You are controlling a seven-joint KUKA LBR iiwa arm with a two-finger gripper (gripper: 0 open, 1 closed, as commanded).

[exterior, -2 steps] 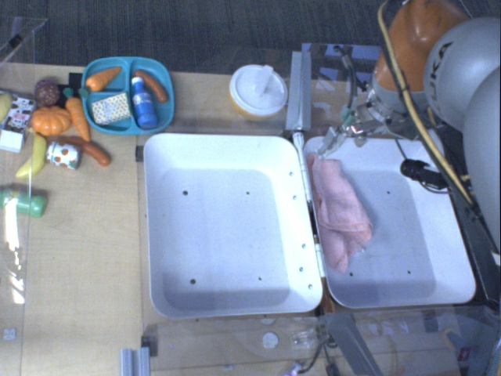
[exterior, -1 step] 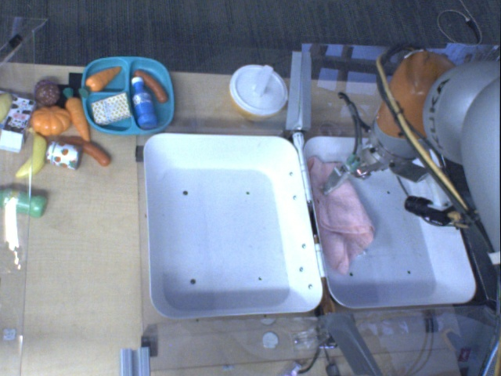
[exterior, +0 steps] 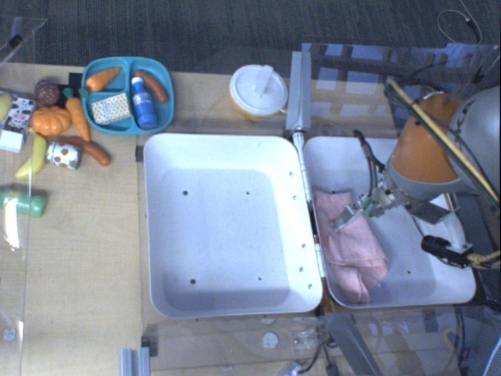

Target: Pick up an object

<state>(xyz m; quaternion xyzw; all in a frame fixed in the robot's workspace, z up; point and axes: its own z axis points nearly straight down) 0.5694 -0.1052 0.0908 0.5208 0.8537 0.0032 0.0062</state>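
A crumpled pink cloth (exterior: 351, 245) lies along the left side of the right bin (exterior: 438, 284). My gripper (exterior: 350, 214) reaches in from the right and hangs low over the cloth's upper part, its metal tips right at the fabric. I cannot make out whether the tips are touching the cloth or just above it. The grey arm with its orange band (exterior: 423, 151) covers the bin's far right corner.
The left bin (exterior: 227, 225) sits beside the right one. A blue divided plate (exterior: 127, 95) with toy food, a white lidded cup (exterior: 259, 90) and scattered toy vegetables (exterior: 59, 131) lie beyond the bins on the wooden bench.
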